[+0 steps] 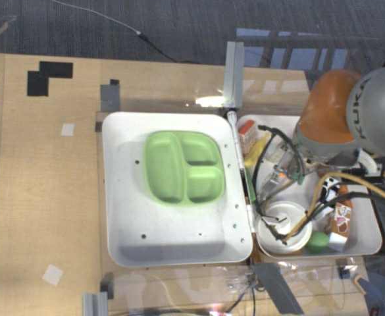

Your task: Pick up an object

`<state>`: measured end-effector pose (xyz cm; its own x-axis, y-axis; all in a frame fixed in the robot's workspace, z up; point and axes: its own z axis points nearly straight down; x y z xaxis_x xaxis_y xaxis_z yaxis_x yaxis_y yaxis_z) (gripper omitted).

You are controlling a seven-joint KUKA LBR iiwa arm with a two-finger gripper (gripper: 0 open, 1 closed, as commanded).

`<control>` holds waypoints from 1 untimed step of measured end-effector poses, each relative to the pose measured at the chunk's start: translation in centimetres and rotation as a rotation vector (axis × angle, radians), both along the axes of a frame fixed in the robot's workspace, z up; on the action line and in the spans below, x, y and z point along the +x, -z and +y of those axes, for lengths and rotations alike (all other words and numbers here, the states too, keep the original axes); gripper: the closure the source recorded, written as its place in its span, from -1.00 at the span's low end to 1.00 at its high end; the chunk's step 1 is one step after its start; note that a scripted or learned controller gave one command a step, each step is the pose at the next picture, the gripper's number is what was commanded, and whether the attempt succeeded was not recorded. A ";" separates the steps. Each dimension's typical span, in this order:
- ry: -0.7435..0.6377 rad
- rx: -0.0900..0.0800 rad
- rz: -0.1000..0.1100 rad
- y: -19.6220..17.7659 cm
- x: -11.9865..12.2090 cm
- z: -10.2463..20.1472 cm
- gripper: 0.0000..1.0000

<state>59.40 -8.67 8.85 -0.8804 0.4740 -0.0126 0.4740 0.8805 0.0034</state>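
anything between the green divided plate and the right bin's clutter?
In the camera view, bare white floor of the left bin, then the two bins' adjoining rims, separate the green divided plate from the right bin.

The grey arm (pixel 380 110) comes in from the right edge and bends downward, its orange band (pixel 330 107) facing up toward the camera. Below the band the wrist (pixel 320 147) points steeply down, with black and yellow cables looping off it. The gripper (pixel 285 170) hangs beneath the wrist, largely hidden by it.
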 end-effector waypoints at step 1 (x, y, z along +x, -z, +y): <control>0.162 0.003 -0.007 -0.1 -4.7 -3.0 -1.00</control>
